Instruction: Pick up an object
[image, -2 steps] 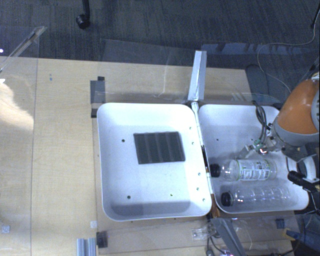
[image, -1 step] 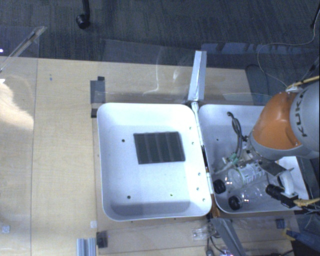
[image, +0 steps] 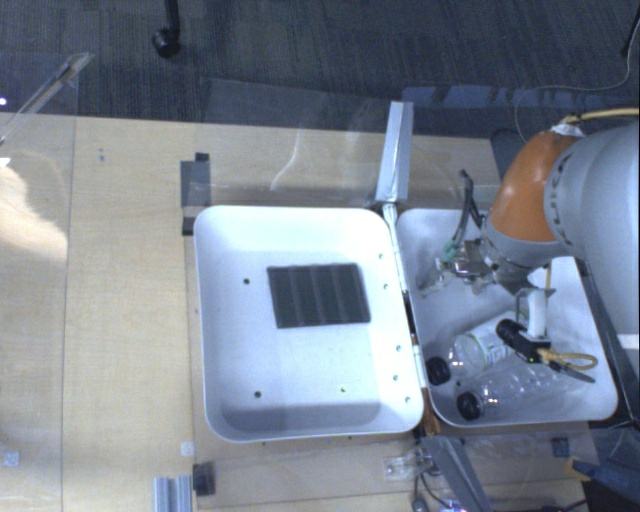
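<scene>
Lower right of frame, right bin (image: 565, 300): 2 clear bottles (image: 482, 350) lying at the front wall, 2 black caps (image: 437, 371). Left bin (image: 215, 300): 1 dark ribbed panel (image: 318, 295), centre. Gripper (image: 458, 266) in right bin's upper part, apart from bottles. Can't tell if it's open or closed.

White left bin (image: 220, 300) carrying a dark grey ribbed panel (image: 318, 295), white right bin (image: 575, 320), pale wood worktop (image: 110, 300), grey arm (image: 600, 200) with its bright orange band (image: 525, 185)
</scene>
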